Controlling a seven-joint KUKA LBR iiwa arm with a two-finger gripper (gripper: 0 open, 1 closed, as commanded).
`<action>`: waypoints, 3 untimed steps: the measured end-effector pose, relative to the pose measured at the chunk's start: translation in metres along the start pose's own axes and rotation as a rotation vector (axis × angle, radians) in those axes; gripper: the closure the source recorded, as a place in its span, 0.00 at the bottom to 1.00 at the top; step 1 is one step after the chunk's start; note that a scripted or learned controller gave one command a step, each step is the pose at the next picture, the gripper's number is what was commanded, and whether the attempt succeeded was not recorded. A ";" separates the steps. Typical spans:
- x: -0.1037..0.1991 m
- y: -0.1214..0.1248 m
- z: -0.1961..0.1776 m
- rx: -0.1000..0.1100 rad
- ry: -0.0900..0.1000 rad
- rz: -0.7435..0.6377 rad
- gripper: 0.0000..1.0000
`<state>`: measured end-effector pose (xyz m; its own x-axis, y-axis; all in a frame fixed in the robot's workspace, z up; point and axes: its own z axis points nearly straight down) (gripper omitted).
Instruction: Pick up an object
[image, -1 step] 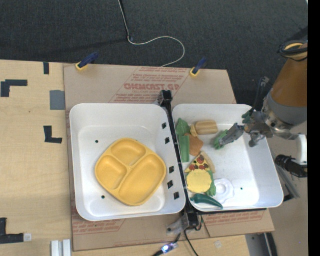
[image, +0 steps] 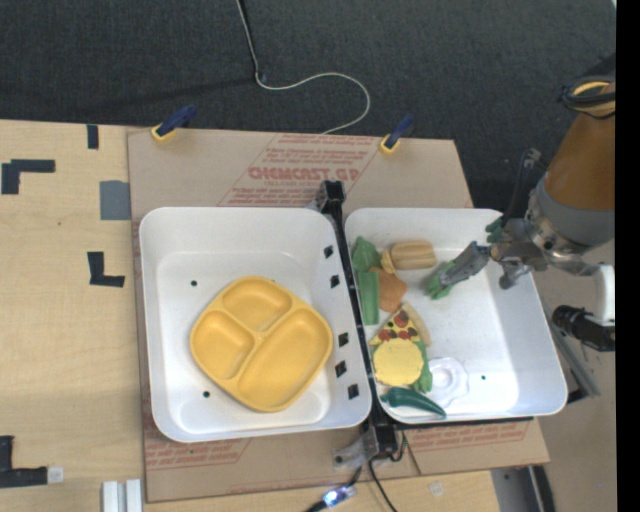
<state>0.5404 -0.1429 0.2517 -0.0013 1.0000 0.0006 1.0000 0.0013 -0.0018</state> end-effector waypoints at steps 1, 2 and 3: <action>-0.004 -0.003 0.063 0.005 0.000 0.002 0.00; -0.010 0.003 0.117 0.005 0.000 0.001 0.00; -0.010 0.004 0.167 -0.003 -0.001 0.002 0.00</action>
<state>0.5437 -0.1527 0.0842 0.0005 1.0000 -0.0003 1.0000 -0.0005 0.0012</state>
